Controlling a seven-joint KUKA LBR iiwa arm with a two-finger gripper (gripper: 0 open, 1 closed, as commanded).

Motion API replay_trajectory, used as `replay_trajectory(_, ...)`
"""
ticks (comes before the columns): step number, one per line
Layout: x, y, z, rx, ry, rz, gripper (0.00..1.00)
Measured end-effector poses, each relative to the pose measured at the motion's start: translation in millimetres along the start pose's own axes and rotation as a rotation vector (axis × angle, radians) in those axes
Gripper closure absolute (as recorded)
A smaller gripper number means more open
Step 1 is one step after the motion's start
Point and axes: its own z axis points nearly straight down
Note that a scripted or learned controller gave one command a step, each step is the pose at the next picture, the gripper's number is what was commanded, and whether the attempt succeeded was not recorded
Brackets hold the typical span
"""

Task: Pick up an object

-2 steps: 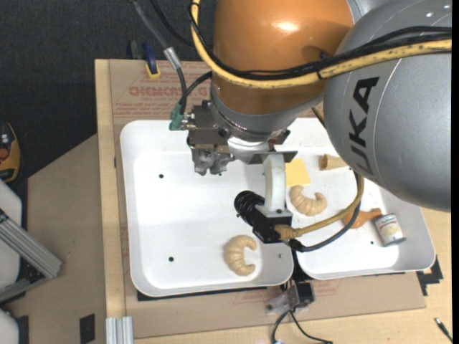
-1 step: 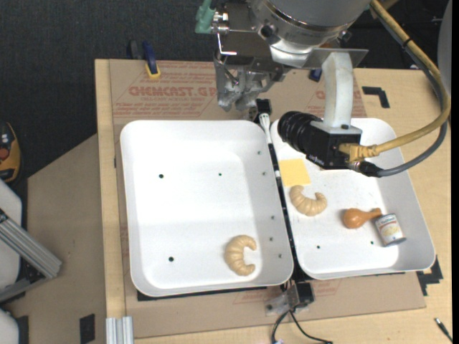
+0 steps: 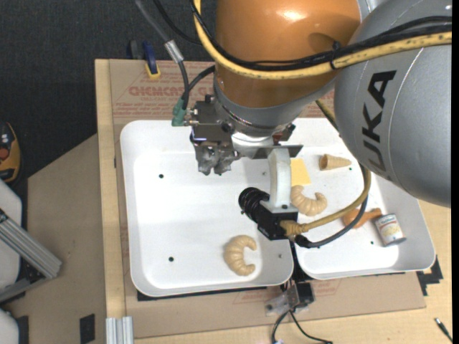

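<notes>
And here we are over the bins: the big grey arm with its orange band fills the top of the camera view, and its gripper (image 3: 214, 160) hangs over the far part of the left bin (image 3: 143, 192). The dark finger assembly points down at bare white floor, and whether it is spread or clamped I cannot tell from this angle; nothing visible sits between the tips.

Closest candidate? The croissant (image 3: 241, 254) in the left bin, lying toward the near right corner. From the gripper it sits nearer to the camera and slightly to the right, well apart. It curls like a crescent, its long axis running roughly near-to-far with the open side facing right.

Over in the right bin (image 3: 358, 267) there is a second croissant (image 3: 309, 202) just beside a yellow wedge (image 3: 299, 171), a cone (image 3: 334, 163) farther back, and a small jar (image 3: 389, 229) on the right, partly tucked behind cables.

My call: a pull toward the near side, then a descent, pinching across the crescent's narrow width.
</notes>
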Motion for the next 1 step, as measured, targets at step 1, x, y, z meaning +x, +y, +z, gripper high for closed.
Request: replay_trajectory(1, -1.0, -0.5, -152.1, -0.032, 0.016, -0.004, 1.0)
